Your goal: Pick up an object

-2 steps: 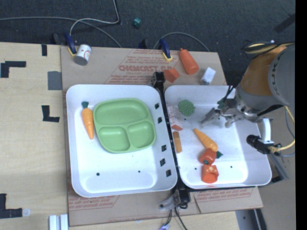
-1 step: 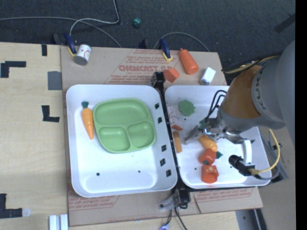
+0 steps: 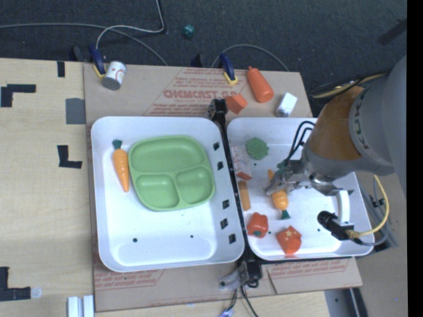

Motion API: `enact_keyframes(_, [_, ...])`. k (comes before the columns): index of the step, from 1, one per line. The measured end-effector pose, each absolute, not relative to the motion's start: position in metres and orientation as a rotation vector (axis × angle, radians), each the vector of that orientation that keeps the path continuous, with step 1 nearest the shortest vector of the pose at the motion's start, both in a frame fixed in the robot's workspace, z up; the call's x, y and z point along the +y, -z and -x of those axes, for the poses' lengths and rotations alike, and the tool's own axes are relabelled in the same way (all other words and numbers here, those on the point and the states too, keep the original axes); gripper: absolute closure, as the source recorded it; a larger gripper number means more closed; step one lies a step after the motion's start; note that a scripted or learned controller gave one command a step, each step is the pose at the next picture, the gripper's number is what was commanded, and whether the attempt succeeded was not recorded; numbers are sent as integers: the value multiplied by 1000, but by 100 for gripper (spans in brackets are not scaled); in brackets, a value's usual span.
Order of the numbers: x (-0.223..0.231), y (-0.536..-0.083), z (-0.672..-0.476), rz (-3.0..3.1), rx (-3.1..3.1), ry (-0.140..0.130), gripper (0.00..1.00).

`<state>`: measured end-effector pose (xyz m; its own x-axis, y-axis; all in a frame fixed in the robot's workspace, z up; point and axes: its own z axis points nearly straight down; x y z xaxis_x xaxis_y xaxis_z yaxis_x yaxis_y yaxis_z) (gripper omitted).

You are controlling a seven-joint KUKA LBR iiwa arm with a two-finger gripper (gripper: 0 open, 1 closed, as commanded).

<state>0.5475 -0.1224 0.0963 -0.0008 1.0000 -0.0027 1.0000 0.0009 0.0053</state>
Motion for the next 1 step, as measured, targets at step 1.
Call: enact_keyframes(1, [-32,-184,-580,-2218,2226,-1,100])
